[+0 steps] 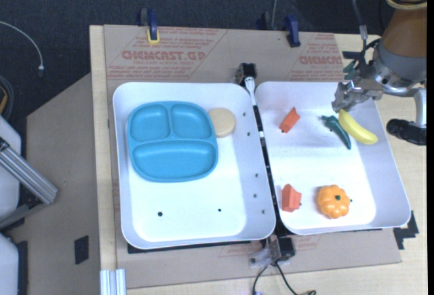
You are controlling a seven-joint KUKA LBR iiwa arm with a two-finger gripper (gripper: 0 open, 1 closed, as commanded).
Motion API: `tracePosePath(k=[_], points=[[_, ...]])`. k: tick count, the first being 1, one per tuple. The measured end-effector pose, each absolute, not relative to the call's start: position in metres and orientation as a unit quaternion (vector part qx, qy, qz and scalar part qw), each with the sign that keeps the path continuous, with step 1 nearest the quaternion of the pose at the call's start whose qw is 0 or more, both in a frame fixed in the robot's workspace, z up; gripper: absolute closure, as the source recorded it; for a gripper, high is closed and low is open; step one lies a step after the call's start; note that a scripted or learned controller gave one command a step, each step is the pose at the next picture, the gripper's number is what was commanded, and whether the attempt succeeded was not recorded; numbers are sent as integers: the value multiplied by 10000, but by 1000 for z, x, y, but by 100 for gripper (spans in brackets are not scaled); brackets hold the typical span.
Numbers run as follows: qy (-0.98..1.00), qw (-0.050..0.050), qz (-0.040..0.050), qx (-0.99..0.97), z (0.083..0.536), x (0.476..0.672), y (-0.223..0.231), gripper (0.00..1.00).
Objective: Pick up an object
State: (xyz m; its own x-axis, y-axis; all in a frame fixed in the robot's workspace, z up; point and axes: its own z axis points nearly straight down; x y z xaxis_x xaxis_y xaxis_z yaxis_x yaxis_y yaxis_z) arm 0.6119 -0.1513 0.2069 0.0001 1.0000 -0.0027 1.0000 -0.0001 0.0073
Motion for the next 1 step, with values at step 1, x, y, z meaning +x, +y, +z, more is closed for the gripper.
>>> tracePosePath(k=[1], points=[[7076,39,22,7066,263,605,-147,100]])
